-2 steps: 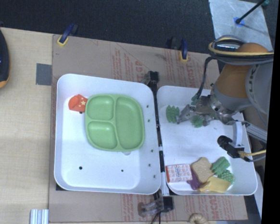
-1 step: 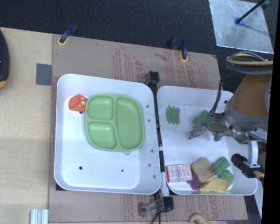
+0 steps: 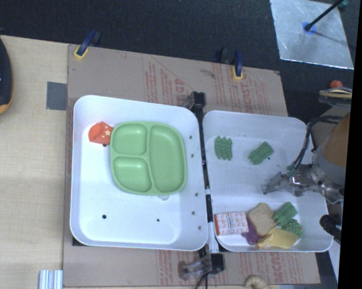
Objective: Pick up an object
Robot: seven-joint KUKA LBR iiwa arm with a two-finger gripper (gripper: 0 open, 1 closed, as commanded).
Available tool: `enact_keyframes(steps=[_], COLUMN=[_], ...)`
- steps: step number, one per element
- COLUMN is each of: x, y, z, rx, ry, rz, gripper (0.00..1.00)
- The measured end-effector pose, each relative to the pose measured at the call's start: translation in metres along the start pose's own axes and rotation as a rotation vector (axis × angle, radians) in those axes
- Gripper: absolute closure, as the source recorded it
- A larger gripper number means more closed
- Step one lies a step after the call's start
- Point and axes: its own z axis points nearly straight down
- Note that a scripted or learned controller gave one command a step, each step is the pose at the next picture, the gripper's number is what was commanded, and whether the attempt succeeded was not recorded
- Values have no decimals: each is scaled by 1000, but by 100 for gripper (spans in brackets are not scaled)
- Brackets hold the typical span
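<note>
Pincer (image 3: 276, 185) low in right bin (image 3: 245, 124), grip state unclear, toy pile (image 3: 268, 225) at its 6 o'clock, green plate (image 3: 149, 158) in left bin (image 3: 90, 183)

my arm (image 3: 334, 146): orange-tan band, rounded, at the frame's right | wrist below it: grey metal, pale and glossy | my gripper (image 3: 278, 184): thin grey metal fingers, dull, darker toward the tips | cable: dark thin line looping along my wrist | screws or markings: perhaps there, too blurred to tell

Arm low from right, hand (image 3: 276, 184) leftward.
</note>
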Motion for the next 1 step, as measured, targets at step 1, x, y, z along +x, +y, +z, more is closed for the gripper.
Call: enact_keyframes(steps=[1], x=[25], y=[35], z=[-3], rx=[-8], ry=[0], rz=[-12], gripper=[0])
